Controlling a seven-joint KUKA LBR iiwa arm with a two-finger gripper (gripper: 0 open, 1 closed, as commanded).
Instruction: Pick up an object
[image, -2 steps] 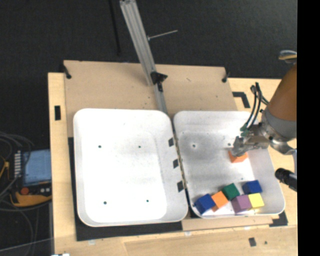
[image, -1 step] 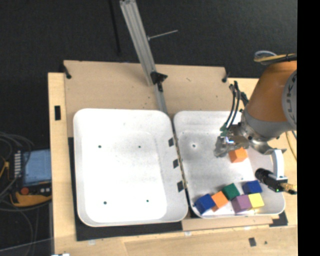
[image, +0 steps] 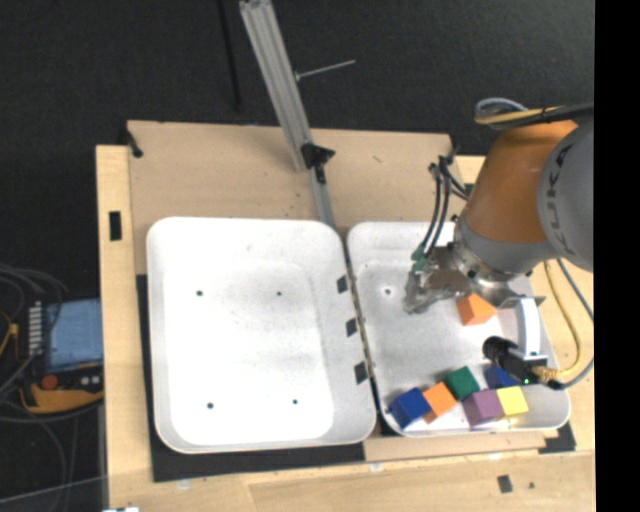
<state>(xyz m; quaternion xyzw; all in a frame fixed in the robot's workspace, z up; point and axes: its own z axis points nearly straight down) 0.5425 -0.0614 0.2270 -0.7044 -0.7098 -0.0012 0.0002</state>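
1. Camera view is being read looking down at a slant: the gripper (image: 428, 288) is being held low over the right bin (image: 385, 255), toward its 11 o'clock area, and the arm (image: 520, 200) is being brought in from 3 o'clock.
2. Tool state: cannot be told. The tip is being seen as a dark blur, and nothing is being shown in its hold.
3. Step, as judged: an approach or a reach is being made; no pick is being confirmed.
4. Nearest candidate: an orange block (image: 476, 309), lying just beside the tool at its 4 o'clock, apart from the cluster.
5. Right bin contents, being grouped along the 6 o'clock wall: blue cube (image: 409, 406), orange cube (image: 439, 398), green cube (image: 461, 382), purple cube (image: 483, 406), yellow cube (image: 513, 401), and a second blue block (image: 499, 377) partly hidden behind them.
6. Left bin (image: 250, 330): no objects are being seen in it, just a few dark dots on the floor.
7. Next move, as judged: the tool is to be re-centred over one block, then lowered and closed; the lone orange block is being favoured, since the cluster cubes are touching each other and a clean grasp is being made harder there.
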